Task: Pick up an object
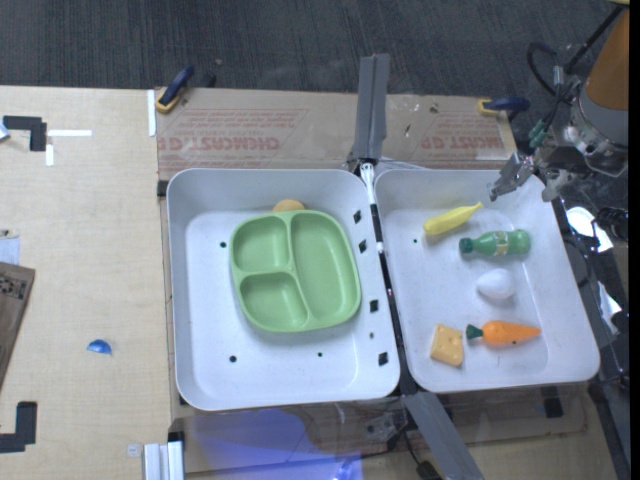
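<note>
Cheese wedge (447, 346) by carrot (505, 334); gripper (512, 180) above bin's far corner, grip seemingly unreadable.

arm: coming in from the top right, orange band showing | gripper (522, 173): up high, tilted down-left | holding nothing

Glossy plastic green tray (296, 270) in smooth white bin (200, 368)

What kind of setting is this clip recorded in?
Probably a robotics lab's pick-and-place test bench: two white bins side by side, toy food like a carrot and a green bottle, and the arm's claw overhead.
</note>
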Available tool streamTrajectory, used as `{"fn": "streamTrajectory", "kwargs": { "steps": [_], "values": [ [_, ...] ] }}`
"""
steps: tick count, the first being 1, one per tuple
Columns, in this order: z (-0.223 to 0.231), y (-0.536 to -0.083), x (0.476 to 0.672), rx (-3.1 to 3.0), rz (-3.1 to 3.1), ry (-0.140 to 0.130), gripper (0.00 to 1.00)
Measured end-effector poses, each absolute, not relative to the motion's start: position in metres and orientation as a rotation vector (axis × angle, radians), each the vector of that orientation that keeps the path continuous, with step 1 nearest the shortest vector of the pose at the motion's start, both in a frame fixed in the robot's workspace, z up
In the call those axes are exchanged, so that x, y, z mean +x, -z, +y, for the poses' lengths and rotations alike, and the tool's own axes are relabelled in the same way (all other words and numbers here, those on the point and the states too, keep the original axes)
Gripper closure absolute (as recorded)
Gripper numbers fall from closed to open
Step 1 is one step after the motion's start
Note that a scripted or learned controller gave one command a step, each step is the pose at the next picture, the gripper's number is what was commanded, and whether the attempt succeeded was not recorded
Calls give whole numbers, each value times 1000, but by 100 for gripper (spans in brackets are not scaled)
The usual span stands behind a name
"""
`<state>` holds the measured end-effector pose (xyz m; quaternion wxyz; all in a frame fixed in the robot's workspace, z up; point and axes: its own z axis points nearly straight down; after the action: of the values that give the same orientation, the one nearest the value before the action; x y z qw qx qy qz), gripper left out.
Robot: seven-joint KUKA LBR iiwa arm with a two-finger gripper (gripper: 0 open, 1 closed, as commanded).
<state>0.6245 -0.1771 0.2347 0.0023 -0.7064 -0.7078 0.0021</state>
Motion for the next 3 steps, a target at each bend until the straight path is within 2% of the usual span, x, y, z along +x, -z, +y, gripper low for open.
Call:
{"fn": "streamTrajectory", "kwargs": {
  "steps": [1,2,3],
  "values": [
    [-195,-258,638,-2480,-1927,-7,0],
    [-175,-197,628,-2734,-1539,-10,0],
    [-156,-185,630,-2953,-1063,-11,0]
  ]
}}
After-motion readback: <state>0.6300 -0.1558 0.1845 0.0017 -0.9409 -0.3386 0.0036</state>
